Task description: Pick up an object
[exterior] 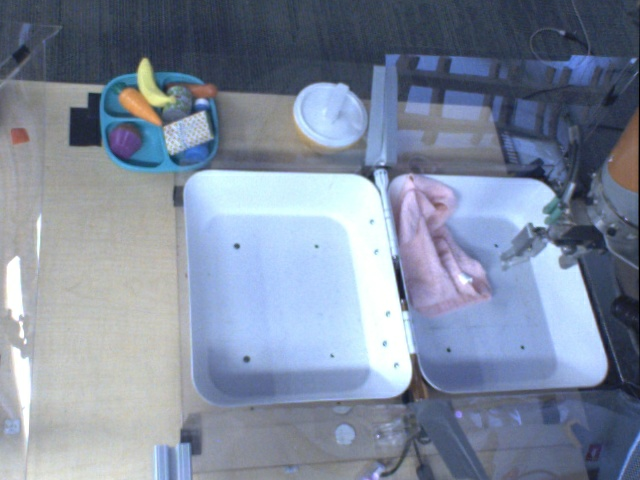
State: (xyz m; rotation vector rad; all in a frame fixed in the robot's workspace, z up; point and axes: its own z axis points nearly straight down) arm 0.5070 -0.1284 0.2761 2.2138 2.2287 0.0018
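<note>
Two white bins span the frame's middle: the left bin (285, 283) bare, the right bin (520, 338) holding a crumpled pink towel (436, 248) along its left wall. At right, the gripper (542, 247) hovers beside the towel, fingers spread, grasping nothing.

The pink cloth (437, 248) looked soft and matt, a crumpled towel-like fabric with thick folds; the right bin (560, 353) beneath it was smooth white plastic with a faint sheen; the left bin (290, 288) had the same smooth, slightly glossy plastic finish, dotted with small dark holes; the counter (90, 268) looked like pale wood, matt and even; the blue tray (150, 158) was glossy moulded plastic, and the toy foods in it looked plastic too; the white lidded cup (330, 113) was shiny plastic; the gripper (530, 243) showed bare, dull grey metal.
</note>
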